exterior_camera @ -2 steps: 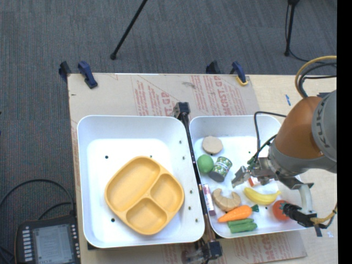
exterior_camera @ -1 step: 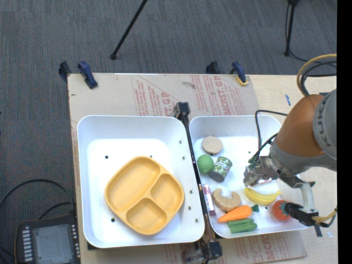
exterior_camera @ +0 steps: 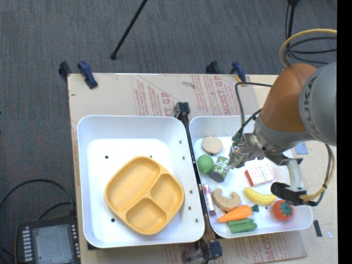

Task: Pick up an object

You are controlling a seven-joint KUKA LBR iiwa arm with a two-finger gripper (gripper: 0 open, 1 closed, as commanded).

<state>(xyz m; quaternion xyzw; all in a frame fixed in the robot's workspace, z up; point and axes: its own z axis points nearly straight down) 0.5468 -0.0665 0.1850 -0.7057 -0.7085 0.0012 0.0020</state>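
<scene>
The right bin (exterior_camera: 220, 124) holds several toy foods: a round tan cookie (exterior_camera: 212, 145), a green ball (exterior_camera: 205, 163), a small tin can (exterior_camera: 220, 169) lying tilted, a red and white box (exterior_camera: 259, 174), a banana (exterior_camera: 259, 196), a tomato (exterior_camera: 282, 210), a carrot (exterior_camera: 235, 214), a green pod (exterior_camera: 242, 226) and a tan curved piece (exterior_camera: 226, 199). My gripper (exterior_camera: 237, 156) hangs low in this bin, just right of the can and left of the box. The wrist hides its tips.
The left bin (exterior_camera: 93, 131) holds a yellow divided plate (exterior_camera: 144, 194). A thin dark bar (exterior_camera: 207, 198) lies along the right bin's left wall. Clamps (exterior_camera: 87, 73) grip the bench's far edge. A pendant (exterior_camera: 47, 243) sits on the floor at lower left.
</scene>
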